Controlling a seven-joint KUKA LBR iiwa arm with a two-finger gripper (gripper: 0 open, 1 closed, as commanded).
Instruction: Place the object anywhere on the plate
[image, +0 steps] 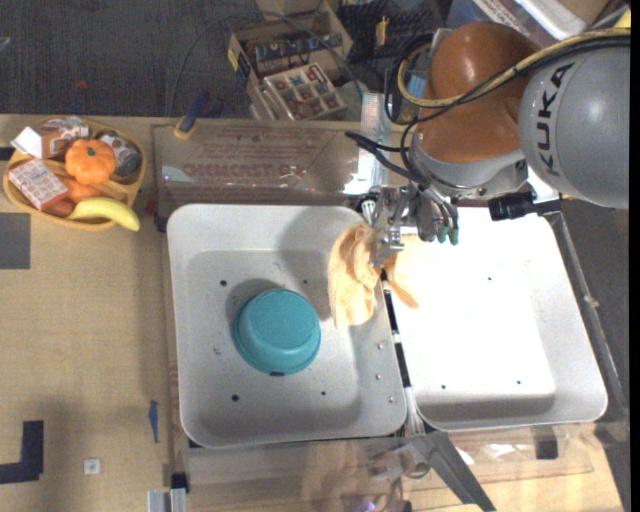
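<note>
A teal round plate lies in the left white bin, a little left of that bin's middle. A floppy pale orange object hangs by the bin's right wall, with one strip trailing over the rim into the right bin. My gripper is at the object's top edge, fingers pointing down and shut on it. The object is to the right of the plate and apart from it. The grey arm comes in from the upper right.
A basket of toy fruit sits on the bench at the far left. A clear plastic cover lies behind the left bin. Cables and boxes stand beyond the bench's back edge.
</note>
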